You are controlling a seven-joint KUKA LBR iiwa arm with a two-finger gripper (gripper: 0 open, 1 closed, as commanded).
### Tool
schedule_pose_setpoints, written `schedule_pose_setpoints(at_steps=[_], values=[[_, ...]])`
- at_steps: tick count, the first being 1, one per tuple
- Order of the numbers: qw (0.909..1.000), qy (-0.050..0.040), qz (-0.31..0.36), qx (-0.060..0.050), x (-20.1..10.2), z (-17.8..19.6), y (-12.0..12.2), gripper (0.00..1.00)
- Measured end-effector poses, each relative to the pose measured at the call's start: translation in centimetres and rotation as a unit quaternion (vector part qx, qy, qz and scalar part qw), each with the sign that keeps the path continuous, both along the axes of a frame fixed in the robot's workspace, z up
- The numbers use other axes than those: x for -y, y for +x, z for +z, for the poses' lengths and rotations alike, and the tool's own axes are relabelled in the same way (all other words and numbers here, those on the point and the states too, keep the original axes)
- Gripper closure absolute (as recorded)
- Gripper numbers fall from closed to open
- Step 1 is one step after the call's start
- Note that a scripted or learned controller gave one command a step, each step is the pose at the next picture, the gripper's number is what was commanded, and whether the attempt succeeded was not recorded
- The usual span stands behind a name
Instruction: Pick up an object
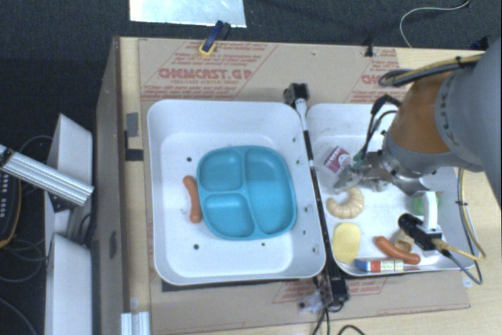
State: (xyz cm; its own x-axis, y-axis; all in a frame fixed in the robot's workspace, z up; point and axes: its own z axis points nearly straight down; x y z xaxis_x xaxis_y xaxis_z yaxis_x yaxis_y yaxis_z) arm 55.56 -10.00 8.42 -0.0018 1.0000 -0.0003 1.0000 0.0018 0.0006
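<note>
Two shallow bins sit side by side on a table (235, 71). In the left bin (169, 137), a divided tray (247, 192) lies at the centre, and a sausage (192, 198) lies just beside the tray's left edge. In the right bin (333, 118), a croissant (347, 204) lies near the middle. A small packet (337, 159) lies farther back, behind the croissant. A flat round piece (346, 239) lies nearer, just in front of the croissant. To its right lies another sausage (394, 249), and a marker (380, 266) lies along the bin's near edge. The arm (439, 121) reaches in from the right over the right bin, its end effector (357, 171) just behind the croissant.
</note>
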Motion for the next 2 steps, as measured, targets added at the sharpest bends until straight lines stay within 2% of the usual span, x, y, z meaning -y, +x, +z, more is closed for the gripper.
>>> schedule_pose_setpoints(at_steps=[1,2], values=[[1.0000,-0.0002,0.001,0.001,0.8,0.1,6.8,0.00],[1.0000,0.0003,0.000,0.000,0.1,0.0,0.2,0.00]])
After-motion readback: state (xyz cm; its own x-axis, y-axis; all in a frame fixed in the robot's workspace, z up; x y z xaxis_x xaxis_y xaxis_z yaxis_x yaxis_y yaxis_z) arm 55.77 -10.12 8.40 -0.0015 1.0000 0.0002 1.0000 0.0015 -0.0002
